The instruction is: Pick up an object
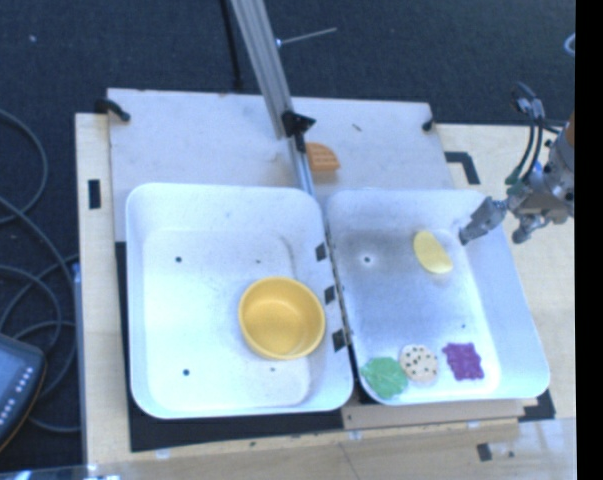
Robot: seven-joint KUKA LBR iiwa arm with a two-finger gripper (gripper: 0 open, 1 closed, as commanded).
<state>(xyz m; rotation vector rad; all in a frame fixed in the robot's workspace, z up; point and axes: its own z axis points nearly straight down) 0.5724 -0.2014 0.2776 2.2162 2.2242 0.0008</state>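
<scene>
The bench [96,268] is the biggest thing here, a pale wooden top with a white board laid across its far half. A slanted metal rail [266,63] runs down from the far edge to the gap between the two bins.

The left bin [161,228] sits toward the bench's left edge, shallow and white. The right bin [501,298] lies touching it along their shared side, its floor scuffed grey in the middle.

In the left bin, a yellow bowl [281,317] stands upright toward the near right corner, mouth open to the ceiling.

The gripper [506,218] hangs at the right bin's far right corner, over the rim, with grey fingers [478,222] spread apart and nothing between them. One finger reaches in over the bin.

Just inside that finger, a flat yellow oval piece [433,252] lies on the right bin's floor near the far edge, close to the fingertip, though I cannot tell if they touch.

An orange ridged item [322,158] rests on the white board beyond the bins, beside the rail.

Along the right bin's near edge sit three small things in a row: a green piece [384,376] at the near left corner, a speckled cookie-like disc [418,363] touching it, and a purple piece [465,360] just apart.
</scene>
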